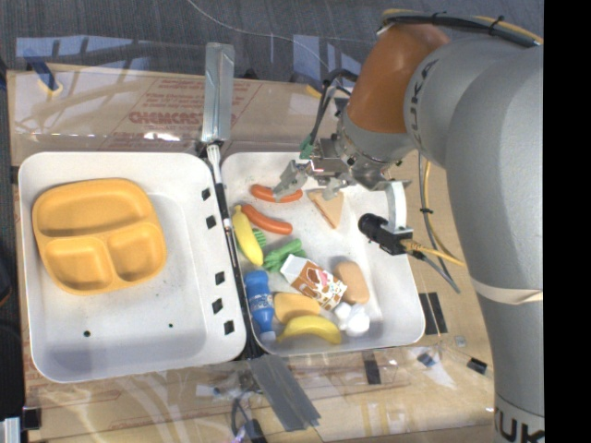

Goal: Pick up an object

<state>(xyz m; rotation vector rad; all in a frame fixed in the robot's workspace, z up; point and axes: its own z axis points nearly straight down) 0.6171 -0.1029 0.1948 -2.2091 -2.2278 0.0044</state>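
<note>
Gripper [297, 175] hangs over the far end of the right bin [406, 295], its fingers spread apart with nothing seen between them; the tips are small and partly blurred, so the spread is judged, not certain. Directly beneath and just beside the tips lies a small orange-red sausage [275, 193], the likeliest target. A second, longer sausage [267, 220] lies near it, toward the bin's middle. A tan wedge [327, 209] sits just to the arm side of the gripper.

Remaining contents crowd the near end: yellow corn cob [247, 238], green piece [283, 252], blue bottle [259, 299], banana [309, 329], small carton [314, 281], brown oval piece [352, 281]. The left bin [55, 353] carries a yellow divided tray [98, 234].

Assessment: the step in hand appears to be descent onto the small sausage. To do it well, the fingers should straddle its short axis, centred along its length, and close only once low enough to catch it below its midline. The bin wall and the wedge are near; a skewed approach could nudge either.
</note>
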